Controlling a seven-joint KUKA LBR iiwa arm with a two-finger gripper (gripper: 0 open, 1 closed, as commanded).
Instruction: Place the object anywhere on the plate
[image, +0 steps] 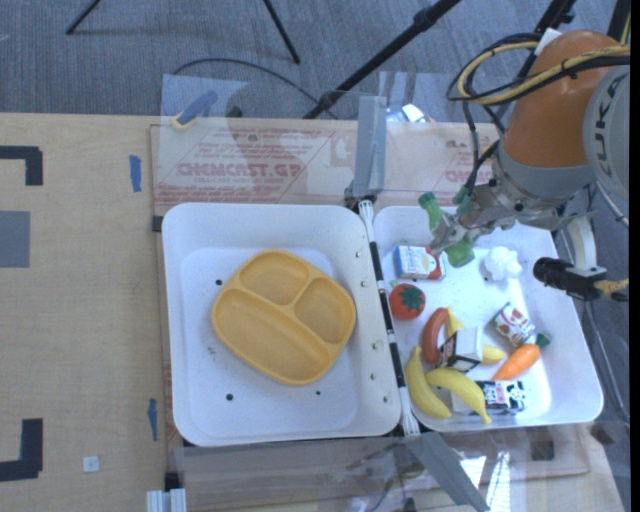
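Observation:
A yellow plate (284, 316) with three compartments lies in the left white bin (190, 250). My gripper (449, 233) is over the back of the right bin (575, 375), directly on top of a green toy bottle (430, 210). The bottle's neck sticks out to the upper left of the gripper and its base (461, 254) to the lower right. The gripper body hides the bottle's middle. The plate has nothing on it.
The right bin also holds a small milk carton (416, 262), a tomato (407, 301), a sausage (435, 334), two bananas (430, 388), a carrot (518, 361), a white lump (501, 263) and small cartons (511, 324). A ridge (380, 310) separates the bins.

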